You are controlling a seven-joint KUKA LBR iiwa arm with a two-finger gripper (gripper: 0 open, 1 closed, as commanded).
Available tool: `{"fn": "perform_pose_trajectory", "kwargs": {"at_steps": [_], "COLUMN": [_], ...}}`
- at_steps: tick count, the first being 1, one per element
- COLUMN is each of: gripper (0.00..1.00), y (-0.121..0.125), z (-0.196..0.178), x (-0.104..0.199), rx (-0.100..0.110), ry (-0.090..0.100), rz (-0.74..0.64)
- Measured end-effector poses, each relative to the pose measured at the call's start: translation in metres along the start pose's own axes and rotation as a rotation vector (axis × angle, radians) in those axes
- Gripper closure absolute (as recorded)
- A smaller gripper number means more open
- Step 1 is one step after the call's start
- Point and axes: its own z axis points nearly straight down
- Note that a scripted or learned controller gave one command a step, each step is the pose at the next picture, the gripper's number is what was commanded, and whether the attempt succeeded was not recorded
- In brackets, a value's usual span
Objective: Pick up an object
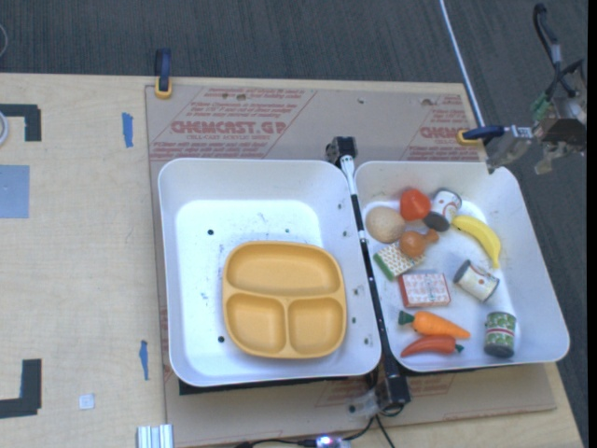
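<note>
Lying in the right bin point(550, 329) toward its far right, the banana point(479, 237) looks light, stiff and smooth, best gripped across its middle, while the pincer point(560, 133), far right, cannot be read.

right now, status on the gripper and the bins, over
Gripper off the right bin's far corner, nothing seen in it. Banana, carrot and other items lying in that bin. Yellow tray in left bin.
</note>
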Motion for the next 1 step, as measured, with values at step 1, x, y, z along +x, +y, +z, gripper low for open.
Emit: {"fn": "perform_pose_trajectory", "kwargs": {"at_steps": [1], "gripper": [0.00], "y": [0.0036], "z": [0.1439], "x": [0.0419], "rx": [0.001], "ry": [0.001], "rz": [-0.001]}}
